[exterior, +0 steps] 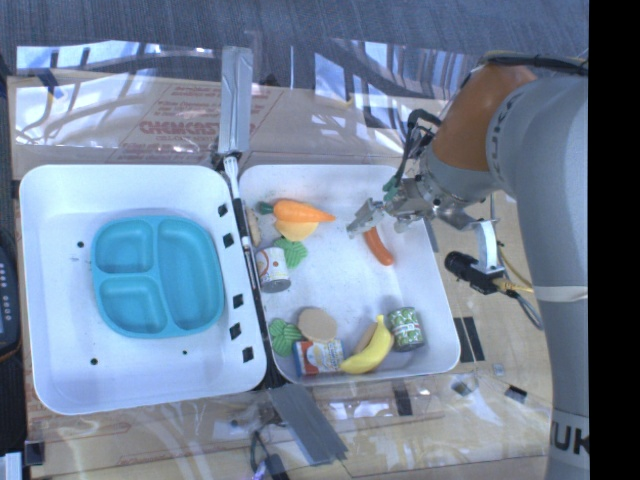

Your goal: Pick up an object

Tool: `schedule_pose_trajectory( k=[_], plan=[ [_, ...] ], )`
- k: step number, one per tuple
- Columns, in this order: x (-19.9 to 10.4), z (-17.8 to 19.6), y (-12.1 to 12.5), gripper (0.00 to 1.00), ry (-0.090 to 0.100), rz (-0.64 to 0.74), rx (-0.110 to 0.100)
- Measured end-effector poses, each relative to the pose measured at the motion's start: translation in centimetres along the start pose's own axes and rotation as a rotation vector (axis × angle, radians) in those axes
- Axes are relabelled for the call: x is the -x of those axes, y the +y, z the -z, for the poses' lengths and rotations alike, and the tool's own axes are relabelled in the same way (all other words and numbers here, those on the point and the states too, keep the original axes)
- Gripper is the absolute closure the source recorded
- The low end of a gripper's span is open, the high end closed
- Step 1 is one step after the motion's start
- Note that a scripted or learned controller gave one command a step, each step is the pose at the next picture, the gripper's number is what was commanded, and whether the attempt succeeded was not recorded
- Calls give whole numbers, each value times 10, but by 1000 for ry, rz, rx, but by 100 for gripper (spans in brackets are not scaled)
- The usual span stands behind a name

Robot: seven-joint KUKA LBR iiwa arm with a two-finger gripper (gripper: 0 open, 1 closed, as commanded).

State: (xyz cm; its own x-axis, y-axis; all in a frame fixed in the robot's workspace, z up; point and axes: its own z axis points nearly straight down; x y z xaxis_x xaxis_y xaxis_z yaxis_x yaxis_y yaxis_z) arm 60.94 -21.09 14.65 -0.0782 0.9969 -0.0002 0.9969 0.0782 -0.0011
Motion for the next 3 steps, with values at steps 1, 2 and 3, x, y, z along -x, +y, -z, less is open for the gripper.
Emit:
schedule_pose_trajectory(
  k=[1, 2, 3],
  plan=[
    [-1, -55, 18, 0, 0, 5, -1],
    [-2, -44, 19, 100, -1, 11, -1],
    [-72, 70, 56, 100, 0, -63, 10]
  ],
)
